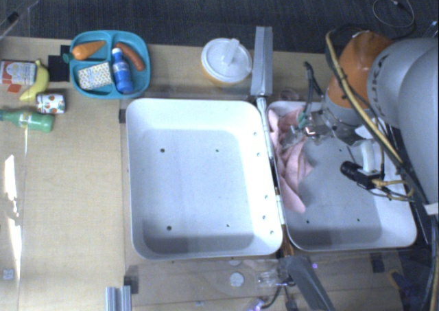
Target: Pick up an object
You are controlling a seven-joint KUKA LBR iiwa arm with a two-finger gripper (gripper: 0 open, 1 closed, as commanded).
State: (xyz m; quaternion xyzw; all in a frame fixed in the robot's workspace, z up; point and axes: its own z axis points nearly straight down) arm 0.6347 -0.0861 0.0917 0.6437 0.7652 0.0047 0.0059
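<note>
Two white bins sit side by side on your bench, with the arm reaching into the right one.

Your left bin lies bare inside; your right bin holds a crumpled pink cloth along its left wall. Your gripper hangs low over the cloth's upper end, at the bin's far left corner, and you cannot tell whether it grips anything. Beyond the bins you have a white lidded cup and a blue divided tray of toy food.

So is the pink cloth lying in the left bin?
No, the pink cloth lies in the right bin, against its left wall.
</note>
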